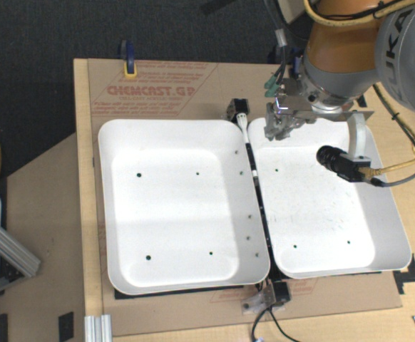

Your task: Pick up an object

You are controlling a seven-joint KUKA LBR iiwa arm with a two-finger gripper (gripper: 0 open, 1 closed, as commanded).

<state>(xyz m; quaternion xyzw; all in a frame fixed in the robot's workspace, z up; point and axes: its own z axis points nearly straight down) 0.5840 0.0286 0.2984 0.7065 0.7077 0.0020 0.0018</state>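
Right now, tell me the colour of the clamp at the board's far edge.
Blue clamp, camera view.

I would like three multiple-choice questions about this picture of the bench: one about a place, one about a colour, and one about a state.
1. Over which shallow white bin does the claw hang?
A. the left bin
B. the right bin, at its far left corner
C. the right bin, at its near edge

2. What colour is the small clamp at the far edge of the brown cardboard sheet?
A. blue and yellow
B. red
C. green

3. How do the two bins stand?
A. stacked
B. far apart
C. side by side, rims meeting

Answers: 1 B, the claw sits above the right bin near its far rim; 2 A, blue top, yellow foot; 3 C, the left bin adjoins the right along the middle.
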